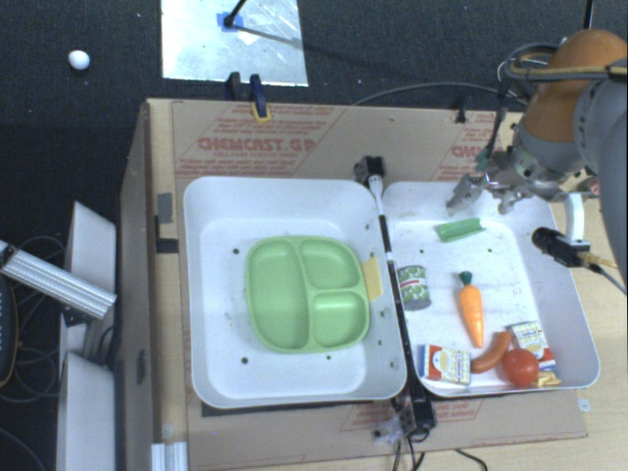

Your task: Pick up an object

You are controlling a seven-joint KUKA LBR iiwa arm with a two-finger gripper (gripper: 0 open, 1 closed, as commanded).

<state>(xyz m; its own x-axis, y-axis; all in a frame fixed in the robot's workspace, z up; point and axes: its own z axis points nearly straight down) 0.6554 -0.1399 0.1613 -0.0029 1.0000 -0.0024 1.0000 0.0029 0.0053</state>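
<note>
The arm is reaching in from the right, its hand [488, 192] hovering over the far edge of the right bin [579, 334]. Two grey fingers [463, 195] are spreading apart there with nothing between them, so the hand is released and carrying nothing.

Just near of the hand, a flat green piece [458, 229] is lying on the bin floor, apart from the fingers. Nearer the middle of that bin, an orange carrot [471, 308] with a green top is lying lengthwise, and a small can [413, 287] with a dark green label is sitting to its left, close against the divider between the bins. At the near end, a small carton [444, 363] printed in red, white and blue is lying beside a sausage [490, 351], a red tomato [520, 366] and a small printed packet [531, 339]; these four are crowding together, touching or nearly so.

In the left bin [211, 263], a light green divided plate [305, 292] is resting in the middle, with a small yellow piece [373, 279] just beside its right edge.

Both bins are sitting on a brown surface [245, 135] with red lettering, where a blue clamp [257, 96] is gripping the far edge. Beyond it, a shiny sheet [233, 27] is lying on the dark floor, and a small white ball [78, 60] is sitting well off to the left.
</note>
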